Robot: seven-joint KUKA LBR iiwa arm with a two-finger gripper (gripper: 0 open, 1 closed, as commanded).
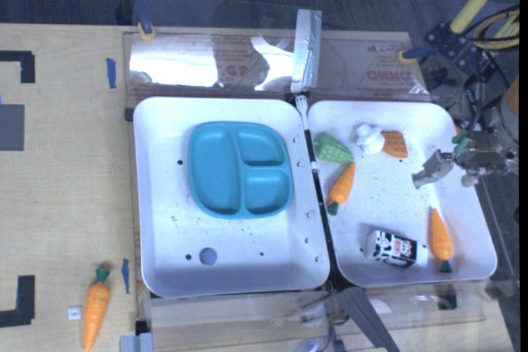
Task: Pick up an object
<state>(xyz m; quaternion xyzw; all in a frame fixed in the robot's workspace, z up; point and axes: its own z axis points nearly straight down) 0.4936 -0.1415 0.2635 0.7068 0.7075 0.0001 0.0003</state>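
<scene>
Fingers: can't tell if spread or closed; the grey two-finger gripper (432,169) hovers at right-centre of frame, nothing seen between them.

Far lower left, on the bench: loose orange toy carrot (96,305). Left white bin (153,202): blue divided plastic plate (240,169). Right white bin (477,260): green leafy toy (333,148), orange carrot (341,184), white lump (368,138), orange wedge (395,144), black-and-white carton (391,247), second small carrot (440,237).

Likely target: second small carrot, lower right. Probably light, rigid, slick plastic; grip mid-body across width.

Right bin (473,268) centre open; carrots (341,185) (440,237), carton (392,247) flank gap.
</scene>
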